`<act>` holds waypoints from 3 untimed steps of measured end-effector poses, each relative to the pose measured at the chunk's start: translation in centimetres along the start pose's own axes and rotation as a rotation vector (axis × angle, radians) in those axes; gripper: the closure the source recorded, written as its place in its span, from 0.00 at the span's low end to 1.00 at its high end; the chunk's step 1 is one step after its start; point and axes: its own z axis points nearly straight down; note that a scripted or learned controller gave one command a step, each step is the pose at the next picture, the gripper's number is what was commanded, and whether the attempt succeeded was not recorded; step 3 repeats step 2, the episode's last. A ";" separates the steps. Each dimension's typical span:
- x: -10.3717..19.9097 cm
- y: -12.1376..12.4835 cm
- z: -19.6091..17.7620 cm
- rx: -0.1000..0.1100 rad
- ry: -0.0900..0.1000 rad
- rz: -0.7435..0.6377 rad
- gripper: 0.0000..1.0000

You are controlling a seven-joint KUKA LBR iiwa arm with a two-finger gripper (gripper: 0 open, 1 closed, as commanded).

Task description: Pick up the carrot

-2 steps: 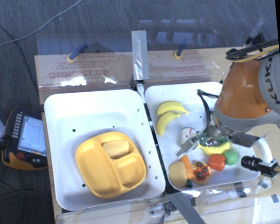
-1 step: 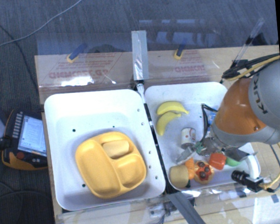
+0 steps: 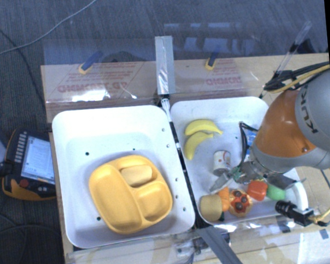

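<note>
From my station I saw the gripper (image 3: 237, 175) low in the right bin (image 3: 232, 107), its fingers (image 3: 222, 181) spread and pinching nothing. The carrot (image 3: 258, 190) lay just beside them near the bin's front wall, among a cluster of toy food and touching a green piece (image 3: 277, 192). Two bananas (image 3: 199, 132) lay farther back. In the left bin (image 3: 72, 131) sat a yellow divided tray (image 3: 130, 193).

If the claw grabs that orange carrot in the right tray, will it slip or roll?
Probably. The glossy orange toy carrot looks like smooth, stiff plastic, so it may slip. Its rounded body could roll, though neighbouring toys crowding the right white bin may hinder that.
</note>
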 end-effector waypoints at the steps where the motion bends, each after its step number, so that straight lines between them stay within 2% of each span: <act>1: 0.1 0.2 -0.9 -0.003 0.001 0.000 1.00; 2: 6.1 4.0 -11.8 0.002 -0.003 0.033 1.00; 3: 6.1 4.0 -11.8 0.002 -0.003 0.033 1.00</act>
